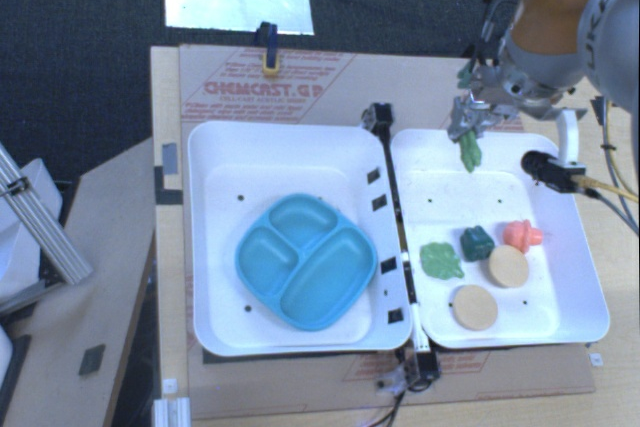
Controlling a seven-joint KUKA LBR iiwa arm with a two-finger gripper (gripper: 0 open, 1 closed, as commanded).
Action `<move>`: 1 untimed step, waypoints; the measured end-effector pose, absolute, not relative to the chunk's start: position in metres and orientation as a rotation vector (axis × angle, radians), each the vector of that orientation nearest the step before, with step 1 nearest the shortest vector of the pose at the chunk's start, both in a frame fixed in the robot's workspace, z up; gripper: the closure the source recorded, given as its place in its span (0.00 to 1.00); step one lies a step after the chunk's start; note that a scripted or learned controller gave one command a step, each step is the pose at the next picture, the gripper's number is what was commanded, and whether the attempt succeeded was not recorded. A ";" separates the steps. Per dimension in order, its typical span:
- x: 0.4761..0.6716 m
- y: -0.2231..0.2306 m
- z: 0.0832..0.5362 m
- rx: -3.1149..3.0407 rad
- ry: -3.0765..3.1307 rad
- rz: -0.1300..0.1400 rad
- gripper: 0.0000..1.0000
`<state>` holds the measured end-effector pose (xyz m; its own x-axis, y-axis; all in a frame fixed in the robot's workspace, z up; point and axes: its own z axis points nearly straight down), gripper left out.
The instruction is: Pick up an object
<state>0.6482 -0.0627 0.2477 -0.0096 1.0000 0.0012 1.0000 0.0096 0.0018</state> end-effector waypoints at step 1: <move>0.630 -0.012 0.234 2.213 2.232 0.001 1.00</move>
<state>0.6298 -0.0116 0.2343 -0.0088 1.0000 0.0014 1.0000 0.0088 -0.0005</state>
